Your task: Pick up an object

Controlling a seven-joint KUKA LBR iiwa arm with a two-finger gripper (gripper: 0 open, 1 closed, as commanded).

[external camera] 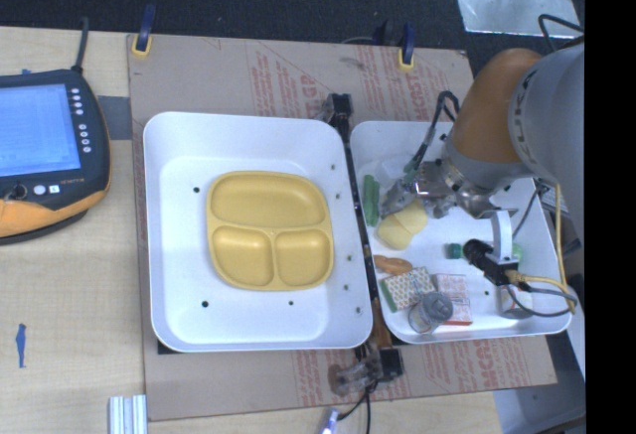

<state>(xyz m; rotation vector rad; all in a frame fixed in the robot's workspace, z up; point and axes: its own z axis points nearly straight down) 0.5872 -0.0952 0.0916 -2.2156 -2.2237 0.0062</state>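
The gripper [409,196] sits low in the right bin [542,328], touching a pale yellow object [399,228]; finger state cannot be determined. A yellow tray [269,227] occupies the left bin [169,223].

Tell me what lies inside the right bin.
Inside the right bin: a pale yellow object at the gripper, a green piece, a checkered packet, a round grey object. The arm covers the bin's far right corner.

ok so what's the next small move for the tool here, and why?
Probably a short straight descent. The tool sits low in the right bin, just above the pale yellow object, with the green item beside it. Whether it grips anything can't be seen.
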